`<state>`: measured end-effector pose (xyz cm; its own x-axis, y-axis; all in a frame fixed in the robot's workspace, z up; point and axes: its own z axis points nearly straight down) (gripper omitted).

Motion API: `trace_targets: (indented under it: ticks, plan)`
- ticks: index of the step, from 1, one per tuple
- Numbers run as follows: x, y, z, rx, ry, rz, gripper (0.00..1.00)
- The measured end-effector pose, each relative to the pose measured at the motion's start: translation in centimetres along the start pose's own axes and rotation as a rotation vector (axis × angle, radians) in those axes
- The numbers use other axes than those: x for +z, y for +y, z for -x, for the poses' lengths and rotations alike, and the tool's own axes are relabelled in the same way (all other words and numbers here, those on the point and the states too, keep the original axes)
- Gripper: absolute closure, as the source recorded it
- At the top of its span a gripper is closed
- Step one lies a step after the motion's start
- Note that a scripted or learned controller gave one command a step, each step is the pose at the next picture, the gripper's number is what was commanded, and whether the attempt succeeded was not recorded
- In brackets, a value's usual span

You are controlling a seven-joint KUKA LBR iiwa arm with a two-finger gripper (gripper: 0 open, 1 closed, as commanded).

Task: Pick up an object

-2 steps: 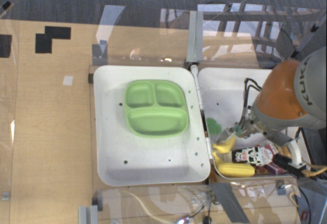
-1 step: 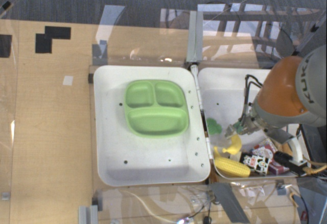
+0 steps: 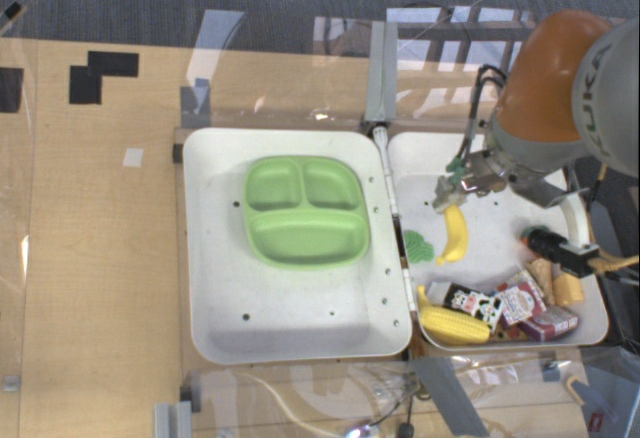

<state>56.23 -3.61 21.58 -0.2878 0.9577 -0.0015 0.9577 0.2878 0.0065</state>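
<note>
My gripper [image 3: 449, 192] hangs low over the upper middle of the right bin [image 3: 420, 158], reaching in from the right. Just below it lies a yellow banana [image 3: 455, 234], its upper end close under the gripper tip. Whether they touch I cannot tell. Nothing shows between the fingers. A small green leafy toy [image 3: 417, 248] lies left of the banana by the bin's left wall.
Along the right bin's front lie a yellow corn cob [image 3: 455, 326], a black-and-white carton [image 3: 472, 303], a red-and-white packet [image 3: 520, 304] and a maroon box [image 3: 548, 324]. The left bin [image 3: 215, 326] holds a green divided plate [image 3: 304, 210].
</note>
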Motion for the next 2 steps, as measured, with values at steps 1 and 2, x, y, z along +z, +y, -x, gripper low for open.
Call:
trace_targets:
  ticks: [1, 2]
  plan:
    - [0.0, 0.0, 0.0, 0.0, 0.0, -0.001, 0.0]
    - [12.4, -4.1, 4.4, -0.007, -0.005, 0.008, 0.0]
